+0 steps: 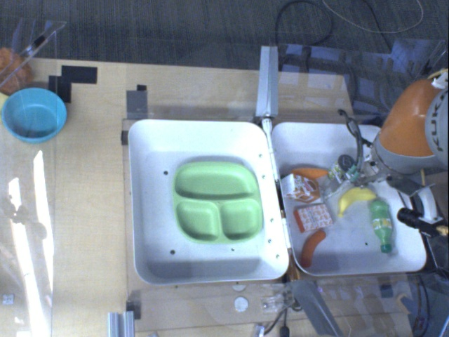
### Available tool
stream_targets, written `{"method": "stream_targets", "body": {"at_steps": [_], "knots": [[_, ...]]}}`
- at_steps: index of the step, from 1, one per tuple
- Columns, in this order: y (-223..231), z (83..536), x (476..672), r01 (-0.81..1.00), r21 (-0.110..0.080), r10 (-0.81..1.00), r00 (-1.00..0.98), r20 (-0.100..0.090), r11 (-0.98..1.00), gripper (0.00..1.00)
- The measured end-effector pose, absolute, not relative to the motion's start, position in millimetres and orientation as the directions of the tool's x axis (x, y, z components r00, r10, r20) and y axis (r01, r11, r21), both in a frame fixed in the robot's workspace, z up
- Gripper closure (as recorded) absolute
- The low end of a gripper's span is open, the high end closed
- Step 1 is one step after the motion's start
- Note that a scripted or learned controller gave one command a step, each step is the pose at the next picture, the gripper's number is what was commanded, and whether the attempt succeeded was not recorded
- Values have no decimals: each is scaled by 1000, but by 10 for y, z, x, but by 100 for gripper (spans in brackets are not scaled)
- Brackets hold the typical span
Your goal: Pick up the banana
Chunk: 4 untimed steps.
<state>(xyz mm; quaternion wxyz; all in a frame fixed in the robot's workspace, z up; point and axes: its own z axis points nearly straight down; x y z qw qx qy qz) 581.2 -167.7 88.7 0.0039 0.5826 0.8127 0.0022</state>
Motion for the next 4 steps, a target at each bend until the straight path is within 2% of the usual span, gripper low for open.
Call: {"method": "stream_targets", "body": {"at_steps": [1, 2, 3, 4], "knots": [[-2052, 1585, 5957, 992, 8, 992, -123, -3, 123, 0], [-1652, 889, 5673, 971, 10, 971, -238, -4, 238, 0], [-1637, 1020, 5707, 970, 19, 970, -242, -5, 242, 100], [-2046, 1185, 6506, 973, 9, 973, -231, -5, 231, 100]]}}
